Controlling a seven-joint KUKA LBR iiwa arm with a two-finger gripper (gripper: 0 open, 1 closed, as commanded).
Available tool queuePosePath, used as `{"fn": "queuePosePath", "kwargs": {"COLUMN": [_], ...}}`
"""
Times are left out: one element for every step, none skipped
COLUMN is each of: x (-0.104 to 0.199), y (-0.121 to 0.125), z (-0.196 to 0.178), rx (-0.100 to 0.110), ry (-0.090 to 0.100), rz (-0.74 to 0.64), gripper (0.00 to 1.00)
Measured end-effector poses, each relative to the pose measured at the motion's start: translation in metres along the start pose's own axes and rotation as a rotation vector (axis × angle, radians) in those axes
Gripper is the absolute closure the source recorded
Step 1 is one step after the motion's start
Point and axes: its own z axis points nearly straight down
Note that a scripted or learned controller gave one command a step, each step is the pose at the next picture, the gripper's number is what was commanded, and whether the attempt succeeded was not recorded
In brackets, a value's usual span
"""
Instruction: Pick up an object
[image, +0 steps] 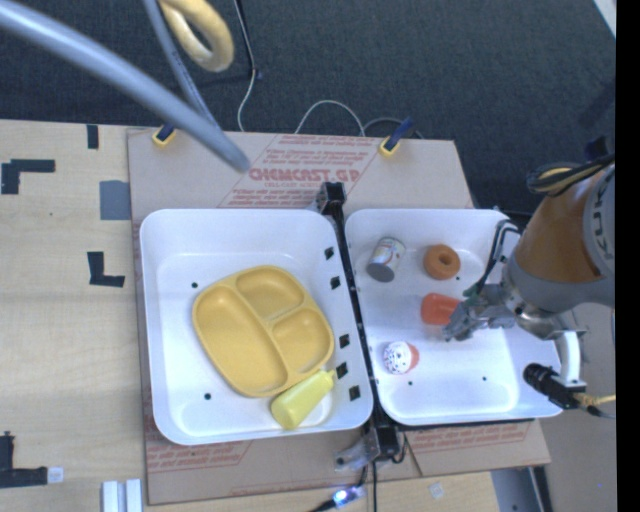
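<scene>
The right bin (440, 400) holds a grey metal cup (384, 258) lying on its side, a brown doughnut-shaped ring (441, 262), an orange-red block (438, 309) and a small white ball with red marks (398, 357). My gripper (462, 322) is low in this bin, right against the orange-red block's right end. The fingers are dark and small here, and the block partly blocks them. The left bin (160, 300) carries a yellow divided plate (262, 328) and a yellow bottle-like object (300, 398) at its front.
The arm's grey and orange wrist (560, 250) overhangs the right bin's right wall. A black divider (345, 300) runs between the bins. Cardboard (300, 170) lies under both bins, and cables run behind them.
</scene>
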Motion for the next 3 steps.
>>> {"fn": "queuePosePath", "kwargs": {"x": [0.005, 0.006, 0.060], "y": [0.005, 0.006, 0.001], "z": [-0.061, -0.101, -0.110], "rx": [-0.008, -0.006, -0.003], "ry": [-0.002, -0.001, 0.001], "rz": [0.000, 0.001, -0.003], "gripper": [1.00, 1.00, 1.00]}}
